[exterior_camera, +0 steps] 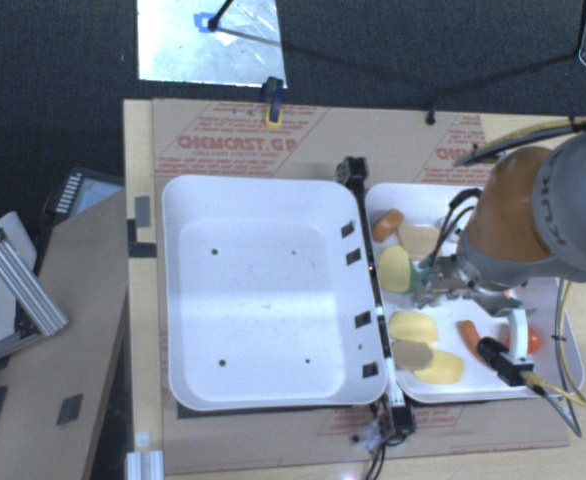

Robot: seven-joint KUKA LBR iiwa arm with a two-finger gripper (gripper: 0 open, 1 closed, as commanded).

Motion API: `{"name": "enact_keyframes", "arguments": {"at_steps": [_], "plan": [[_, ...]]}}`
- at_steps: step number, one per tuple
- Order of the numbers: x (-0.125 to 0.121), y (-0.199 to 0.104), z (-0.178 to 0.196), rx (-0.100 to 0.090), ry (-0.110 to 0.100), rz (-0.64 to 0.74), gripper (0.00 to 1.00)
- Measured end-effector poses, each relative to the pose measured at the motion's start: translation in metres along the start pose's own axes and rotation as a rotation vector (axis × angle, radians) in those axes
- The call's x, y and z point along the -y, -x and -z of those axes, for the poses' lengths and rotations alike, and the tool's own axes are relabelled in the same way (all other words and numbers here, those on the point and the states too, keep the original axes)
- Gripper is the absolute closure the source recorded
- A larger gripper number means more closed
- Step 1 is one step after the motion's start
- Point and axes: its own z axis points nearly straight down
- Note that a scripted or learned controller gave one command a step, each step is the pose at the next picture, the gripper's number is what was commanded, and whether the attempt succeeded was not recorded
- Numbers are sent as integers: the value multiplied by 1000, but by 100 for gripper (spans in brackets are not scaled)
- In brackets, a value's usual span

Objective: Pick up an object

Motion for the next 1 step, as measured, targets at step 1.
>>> {"name": "enact_keyframes", "arguments": {"at_steps": [1], "plan": [[0,0,0,0,0,0,0]]}}
